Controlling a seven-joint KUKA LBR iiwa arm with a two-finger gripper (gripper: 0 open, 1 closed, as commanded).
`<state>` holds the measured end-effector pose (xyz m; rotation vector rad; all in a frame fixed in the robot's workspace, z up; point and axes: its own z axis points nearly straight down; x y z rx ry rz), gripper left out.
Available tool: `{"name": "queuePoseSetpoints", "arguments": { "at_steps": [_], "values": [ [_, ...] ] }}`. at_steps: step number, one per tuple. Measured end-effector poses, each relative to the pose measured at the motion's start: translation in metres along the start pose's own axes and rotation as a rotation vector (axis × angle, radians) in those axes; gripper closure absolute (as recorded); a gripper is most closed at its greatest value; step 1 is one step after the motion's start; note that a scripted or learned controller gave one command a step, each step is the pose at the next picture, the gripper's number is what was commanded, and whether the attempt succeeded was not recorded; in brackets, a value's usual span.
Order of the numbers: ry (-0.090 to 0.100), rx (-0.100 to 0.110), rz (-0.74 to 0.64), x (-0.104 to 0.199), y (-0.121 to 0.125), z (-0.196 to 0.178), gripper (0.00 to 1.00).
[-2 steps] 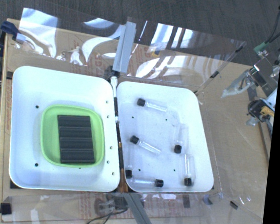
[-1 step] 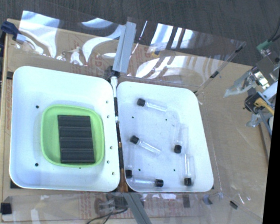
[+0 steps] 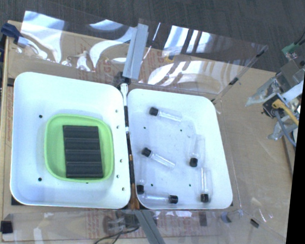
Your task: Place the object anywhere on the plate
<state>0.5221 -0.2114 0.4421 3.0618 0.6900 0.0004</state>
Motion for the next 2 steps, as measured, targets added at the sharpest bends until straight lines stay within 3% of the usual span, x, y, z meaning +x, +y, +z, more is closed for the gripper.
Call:
{"name": "queuePoseSetpoints", "arguments": {
  "at_steps": [2],
  "values": [
    [0.001, -0.002, 0.205, -0.0026, -0.0010, -0.0003, 0.00]
  ]
}}
